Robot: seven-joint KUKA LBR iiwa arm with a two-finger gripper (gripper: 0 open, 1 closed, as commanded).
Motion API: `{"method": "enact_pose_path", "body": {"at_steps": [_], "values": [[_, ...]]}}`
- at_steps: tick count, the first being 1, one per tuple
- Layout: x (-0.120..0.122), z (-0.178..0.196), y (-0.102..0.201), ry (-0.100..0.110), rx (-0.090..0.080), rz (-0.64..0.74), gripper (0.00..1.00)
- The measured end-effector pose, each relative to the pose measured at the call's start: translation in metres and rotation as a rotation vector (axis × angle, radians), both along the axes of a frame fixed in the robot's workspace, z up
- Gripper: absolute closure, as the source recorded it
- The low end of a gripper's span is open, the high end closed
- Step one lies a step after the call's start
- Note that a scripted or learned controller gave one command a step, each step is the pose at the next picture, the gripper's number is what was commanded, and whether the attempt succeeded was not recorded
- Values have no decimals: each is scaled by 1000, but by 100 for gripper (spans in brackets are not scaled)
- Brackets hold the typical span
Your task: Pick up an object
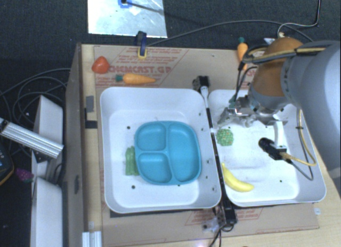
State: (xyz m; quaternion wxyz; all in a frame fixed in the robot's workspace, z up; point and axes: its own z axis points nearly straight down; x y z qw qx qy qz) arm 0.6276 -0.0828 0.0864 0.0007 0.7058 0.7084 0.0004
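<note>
My gripper (233, 117) hangs low over the back left part of the right bin (298, 187), on the grey arm with its orange band. Just in front of the gripper, near the bin's left wall, lies a round green knobbly item (225, 136). A yellow banana (237, 181) rests further forward by the same wall. In the left bin (114, 150) a blue divided plate (167, 151) sits in the middle, and a green leafy piece (130, 161) lies against the plate's left edge.
On the cardboard behind the bins lie an orange carrot (138, 79), a red fruit (100, 65) and a small carrot (242, 48). A blue-and-yellow clamp (141, 43) grips the back edge. The divider (212, 134) runs between the bins.
</note>
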Motion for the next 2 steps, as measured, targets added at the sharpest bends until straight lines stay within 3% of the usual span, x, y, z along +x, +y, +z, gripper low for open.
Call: {"method": "enact_pose_path", "body": {"at_steps": [1,2], "values": [[41,-1,-8,-2,0,2,0],[-22,-2,-6,0,0,-2,0]]}}
